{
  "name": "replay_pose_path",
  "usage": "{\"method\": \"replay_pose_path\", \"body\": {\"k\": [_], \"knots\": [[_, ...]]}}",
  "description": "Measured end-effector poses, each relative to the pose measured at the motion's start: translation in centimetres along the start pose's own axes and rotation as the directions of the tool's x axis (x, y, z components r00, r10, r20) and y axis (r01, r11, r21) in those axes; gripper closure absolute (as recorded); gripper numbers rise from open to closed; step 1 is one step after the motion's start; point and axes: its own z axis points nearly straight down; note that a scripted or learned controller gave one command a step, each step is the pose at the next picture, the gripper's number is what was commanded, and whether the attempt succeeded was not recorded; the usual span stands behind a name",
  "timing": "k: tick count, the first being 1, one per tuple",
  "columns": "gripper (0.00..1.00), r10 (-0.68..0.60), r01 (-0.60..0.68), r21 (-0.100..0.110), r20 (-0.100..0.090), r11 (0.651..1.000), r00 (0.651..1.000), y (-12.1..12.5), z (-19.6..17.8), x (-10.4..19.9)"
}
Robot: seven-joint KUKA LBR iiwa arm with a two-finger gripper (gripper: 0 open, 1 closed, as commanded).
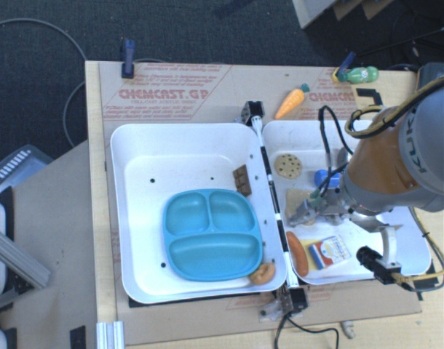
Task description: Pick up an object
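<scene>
Two glossy white bins [135,195], smooth blue sectioned plate [211,235], round cookie [287,166]

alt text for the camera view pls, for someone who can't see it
A grey and orange robot arm reaches from the right over the right white bin, its gripper low among a cookie, a hot dog and a small carton. The left white bin holds a blue divided plate.
</scene>
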Motion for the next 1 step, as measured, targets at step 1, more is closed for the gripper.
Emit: {"method": "replay_pose_path", "body": {"k": [1], "knots": [[0.00, 0.001, -0.001, 0.000, 0.000, 1.000, 1.000, 3.77, -0.02, -0.85]]}}
